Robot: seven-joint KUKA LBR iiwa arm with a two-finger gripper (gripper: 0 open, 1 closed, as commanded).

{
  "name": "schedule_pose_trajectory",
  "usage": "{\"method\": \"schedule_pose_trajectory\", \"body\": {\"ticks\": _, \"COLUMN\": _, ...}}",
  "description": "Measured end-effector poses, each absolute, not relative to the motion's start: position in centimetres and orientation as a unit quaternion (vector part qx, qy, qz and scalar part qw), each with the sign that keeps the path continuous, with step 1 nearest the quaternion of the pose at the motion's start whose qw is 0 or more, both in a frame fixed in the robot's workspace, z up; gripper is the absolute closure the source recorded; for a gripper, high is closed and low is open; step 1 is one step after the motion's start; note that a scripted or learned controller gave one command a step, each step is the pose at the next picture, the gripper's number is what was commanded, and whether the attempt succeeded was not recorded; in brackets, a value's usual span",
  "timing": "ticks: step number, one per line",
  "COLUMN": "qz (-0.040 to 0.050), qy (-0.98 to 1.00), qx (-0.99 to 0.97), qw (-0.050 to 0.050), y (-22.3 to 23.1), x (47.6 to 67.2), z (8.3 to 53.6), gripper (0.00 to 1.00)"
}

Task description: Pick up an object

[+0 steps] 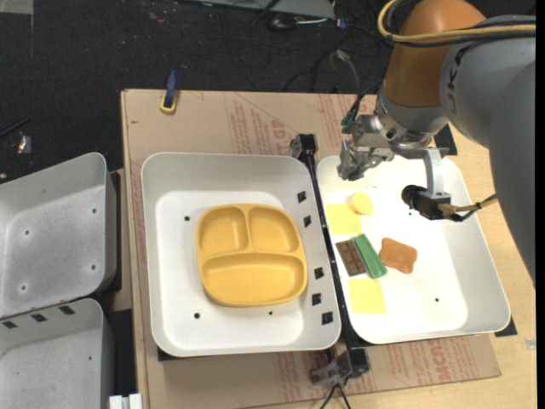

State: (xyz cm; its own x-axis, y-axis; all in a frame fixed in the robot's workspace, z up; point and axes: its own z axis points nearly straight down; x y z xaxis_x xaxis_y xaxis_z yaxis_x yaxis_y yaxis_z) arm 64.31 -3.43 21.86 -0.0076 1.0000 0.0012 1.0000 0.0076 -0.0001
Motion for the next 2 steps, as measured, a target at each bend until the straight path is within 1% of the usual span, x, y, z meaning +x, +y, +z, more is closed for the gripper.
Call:
{"method": "schedule_pose_trajectory", "body": {"ticks": 1, "qz": -0.0005, "qy": -0.71, "qx": -0.704, "qw": 0.001, "y": 2.2, "x": 63.0, "z": 22.2, "gripper": 1.0}}
{"method": "schedule_pose_trajectory", "body": {"ticks": 2, "qz": -0.0009, "qy": -0.71, "qx": -0.705, "qw": 0.0, "y": 7.2, "x": 63.7, "z": 21.8, "gripper": 1.0}}
